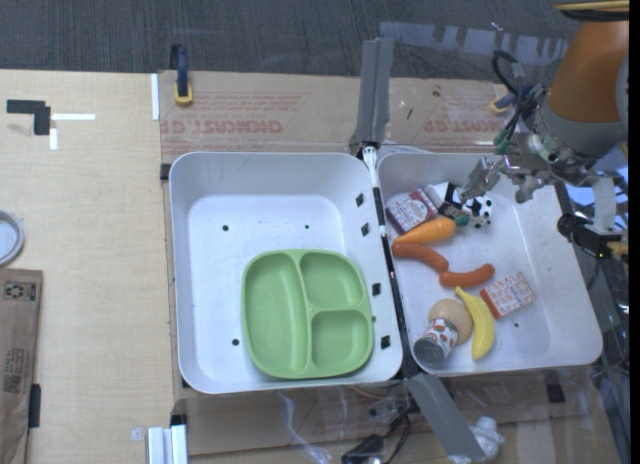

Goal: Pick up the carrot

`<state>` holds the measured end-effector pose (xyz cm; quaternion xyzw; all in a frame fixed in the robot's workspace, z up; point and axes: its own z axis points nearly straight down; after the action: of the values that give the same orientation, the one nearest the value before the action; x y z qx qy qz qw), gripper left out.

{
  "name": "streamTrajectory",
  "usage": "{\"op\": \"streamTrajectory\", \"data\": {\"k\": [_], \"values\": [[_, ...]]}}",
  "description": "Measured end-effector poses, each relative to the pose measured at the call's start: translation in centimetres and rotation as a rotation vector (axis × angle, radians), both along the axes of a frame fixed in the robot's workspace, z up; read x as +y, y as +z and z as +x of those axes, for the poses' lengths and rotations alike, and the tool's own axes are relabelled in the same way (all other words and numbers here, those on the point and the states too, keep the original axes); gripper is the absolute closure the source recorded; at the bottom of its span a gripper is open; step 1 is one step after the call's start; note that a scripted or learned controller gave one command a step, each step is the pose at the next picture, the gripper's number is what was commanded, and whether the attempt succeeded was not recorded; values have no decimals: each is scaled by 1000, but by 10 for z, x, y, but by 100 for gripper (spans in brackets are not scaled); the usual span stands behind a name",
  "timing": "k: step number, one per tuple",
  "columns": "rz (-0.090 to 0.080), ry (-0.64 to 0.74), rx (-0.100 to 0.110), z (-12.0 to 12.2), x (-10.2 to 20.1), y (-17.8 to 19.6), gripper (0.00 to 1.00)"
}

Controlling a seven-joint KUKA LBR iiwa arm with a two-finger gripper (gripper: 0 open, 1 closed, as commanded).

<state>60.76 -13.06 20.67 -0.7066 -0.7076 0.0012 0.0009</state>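
Your carrot (424, 231) lies in the right bin (560, 282) at its nine o'clock, the gripper (468, 195) just beside at one o'clock, fingers open; package labels unreadable.

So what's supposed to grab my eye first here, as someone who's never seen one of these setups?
Probably the green divided plate, alone in the left bin. Next, the clutter in the right bin: an orange carrot, a sausage, a banana and small food boxes. Above that bin's far corner hangs the arm with its orange band, its tool near the carrot's leafy end.
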Motion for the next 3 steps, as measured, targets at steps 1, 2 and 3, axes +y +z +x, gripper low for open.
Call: {"op": "streamTrajectory", "data": {"k": [1,2,3], "values": [[0,203,-3,-13,25,-102,0],[2,330,3,18,25,-116,0],[1,328,0,18,24,-106,100]]}}
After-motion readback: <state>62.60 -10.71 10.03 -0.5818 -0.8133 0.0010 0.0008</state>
